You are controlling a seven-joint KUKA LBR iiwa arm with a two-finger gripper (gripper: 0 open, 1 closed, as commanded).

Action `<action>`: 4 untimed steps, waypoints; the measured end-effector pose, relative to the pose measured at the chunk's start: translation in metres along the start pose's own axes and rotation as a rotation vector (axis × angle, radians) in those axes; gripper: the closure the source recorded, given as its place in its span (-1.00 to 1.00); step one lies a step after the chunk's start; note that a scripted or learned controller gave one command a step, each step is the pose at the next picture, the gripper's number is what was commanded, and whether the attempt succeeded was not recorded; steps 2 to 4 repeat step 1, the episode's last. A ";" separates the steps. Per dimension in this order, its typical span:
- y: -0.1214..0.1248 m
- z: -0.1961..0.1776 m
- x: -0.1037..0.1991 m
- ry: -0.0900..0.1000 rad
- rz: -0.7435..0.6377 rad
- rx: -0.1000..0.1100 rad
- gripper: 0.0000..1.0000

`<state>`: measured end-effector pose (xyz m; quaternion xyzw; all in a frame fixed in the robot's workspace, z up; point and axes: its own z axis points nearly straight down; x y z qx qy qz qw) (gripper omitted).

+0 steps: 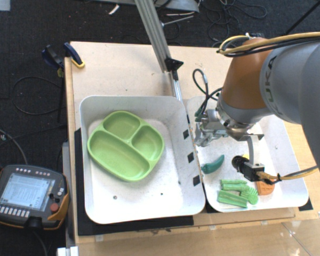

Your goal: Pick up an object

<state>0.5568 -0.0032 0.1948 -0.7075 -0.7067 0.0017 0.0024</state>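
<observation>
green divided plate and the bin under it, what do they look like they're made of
The green three-compartment plate looks like moulded plastic: one even pale green, rounded rims, a soft sheen without sharp glare. The shallow white left bin it lies in also seems plastic, possibly coated metal: thin curved walls, matte, faintly speckled floor. The look alone leaves both open.

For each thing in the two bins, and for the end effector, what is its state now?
Green divided plate: lying flat in the left bin, right side up.
Dark green curved piece: lying loose in the right bin.
Light green toy pieces: lying side by side, right bin.
Orange piece: lying beside them.
End effector: low over the right bin, nothing seen held.
</observation>
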 end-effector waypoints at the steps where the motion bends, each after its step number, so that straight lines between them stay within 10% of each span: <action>1: 0.068 -0.001 0.051 0.001 -0.008 -0.010 1.00; 4: 0.068 -0.001 0.051 0.001 -0.008 -0.010 1.00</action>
